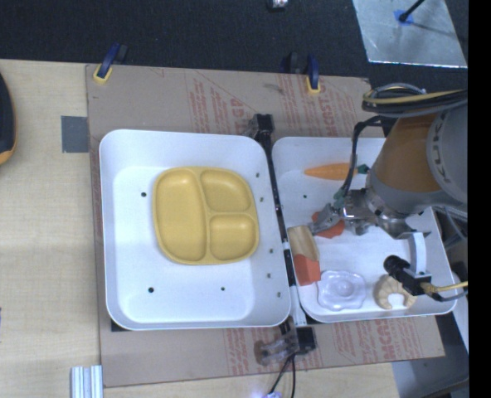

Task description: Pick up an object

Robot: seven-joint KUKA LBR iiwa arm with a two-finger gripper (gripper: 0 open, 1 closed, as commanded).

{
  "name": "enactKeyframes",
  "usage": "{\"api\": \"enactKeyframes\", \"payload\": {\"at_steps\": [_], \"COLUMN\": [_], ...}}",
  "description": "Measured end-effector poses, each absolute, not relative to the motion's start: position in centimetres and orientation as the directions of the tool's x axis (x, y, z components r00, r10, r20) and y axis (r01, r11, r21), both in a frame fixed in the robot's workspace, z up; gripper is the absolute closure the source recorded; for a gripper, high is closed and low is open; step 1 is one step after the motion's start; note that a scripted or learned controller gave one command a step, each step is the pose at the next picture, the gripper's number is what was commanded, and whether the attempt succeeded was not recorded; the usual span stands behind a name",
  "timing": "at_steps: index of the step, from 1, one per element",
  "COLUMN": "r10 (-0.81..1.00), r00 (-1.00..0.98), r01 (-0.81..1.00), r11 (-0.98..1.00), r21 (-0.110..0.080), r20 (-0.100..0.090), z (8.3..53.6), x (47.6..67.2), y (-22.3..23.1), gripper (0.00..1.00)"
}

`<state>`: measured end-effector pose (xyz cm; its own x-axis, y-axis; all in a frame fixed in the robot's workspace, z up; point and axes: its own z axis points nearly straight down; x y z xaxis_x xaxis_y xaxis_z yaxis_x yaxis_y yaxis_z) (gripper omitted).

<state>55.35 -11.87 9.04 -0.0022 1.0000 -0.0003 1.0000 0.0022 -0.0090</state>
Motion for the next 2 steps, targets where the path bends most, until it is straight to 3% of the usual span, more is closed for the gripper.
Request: {"api": "enactKeyframes", "payload": {"at_steps": [1, 2], "r10": [1.0, 1.0], "r00": [-0.005, -0.003], "r01": [1.0, 1.0], "r11": [0.005, 0.003], "r21": [0.0, -0.007], "r20": [0.0, 0.0], "z": [9.2, 9.1], "x": [58.4, 55.5], "y": [-11.4, -10.8], "gripper": [0.0, 0.0]}}
